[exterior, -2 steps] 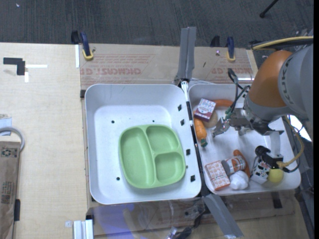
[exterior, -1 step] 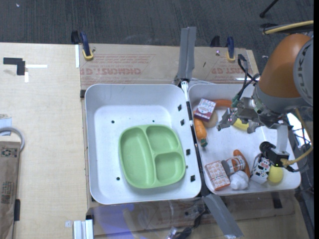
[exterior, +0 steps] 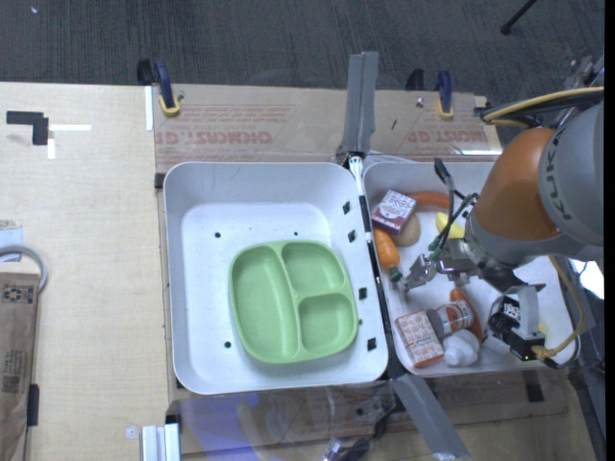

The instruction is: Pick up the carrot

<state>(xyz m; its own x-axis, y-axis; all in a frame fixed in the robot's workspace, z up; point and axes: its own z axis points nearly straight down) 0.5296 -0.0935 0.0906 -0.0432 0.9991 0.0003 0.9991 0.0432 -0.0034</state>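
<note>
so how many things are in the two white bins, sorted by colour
Green: 1, the divided plate in the left bin
Orange: 2, the carrot and a longer orange piece in the right bin
Red or red-and-white: 3, two small boxes and a can
Yellow: 1
White: 1
Total: 8 that I can make out; the arm hides part of the right bin.

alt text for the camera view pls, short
A grey arm's pincer hovers low in the right bin, near an orange carrot among boxes and other food items. The left bin holds a green divided plate.
</note>
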